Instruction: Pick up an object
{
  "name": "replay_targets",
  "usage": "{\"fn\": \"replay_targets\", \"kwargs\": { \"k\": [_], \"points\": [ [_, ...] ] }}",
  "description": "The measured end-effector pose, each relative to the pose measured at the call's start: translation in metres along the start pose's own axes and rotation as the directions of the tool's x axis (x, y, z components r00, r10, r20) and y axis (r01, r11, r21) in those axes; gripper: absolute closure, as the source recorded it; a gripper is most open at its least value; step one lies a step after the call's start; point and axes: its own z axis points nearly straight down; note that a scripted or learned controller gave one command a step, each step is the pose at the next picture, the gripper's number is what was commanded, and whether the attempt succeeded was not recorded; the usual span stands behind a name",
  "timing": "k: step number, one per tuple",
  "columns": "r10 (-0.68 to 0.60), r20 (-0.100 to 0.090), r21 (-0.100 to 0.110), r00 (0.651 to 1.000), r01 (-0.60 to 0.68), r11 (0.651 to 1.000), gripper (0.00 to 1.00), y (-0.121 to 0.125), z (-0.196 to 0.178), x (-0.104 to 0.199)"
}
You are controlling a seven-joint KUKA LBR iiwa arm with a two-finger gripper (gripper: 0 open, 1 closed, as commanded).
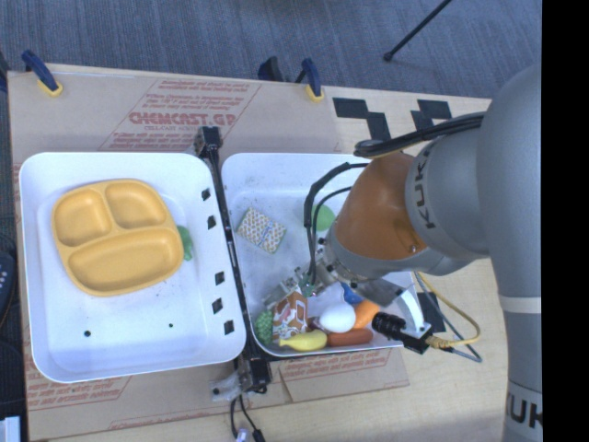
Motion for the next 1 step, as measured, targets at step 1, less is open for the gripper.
{"fn": "replay_targets", "kwargs": {
  "k": [1],
  "points": [
    [0.636,-0.001,-0.002,0.772,-0.636,0.772,0.00,-0.0054,-0.0002,0.0091]
  ]
}}
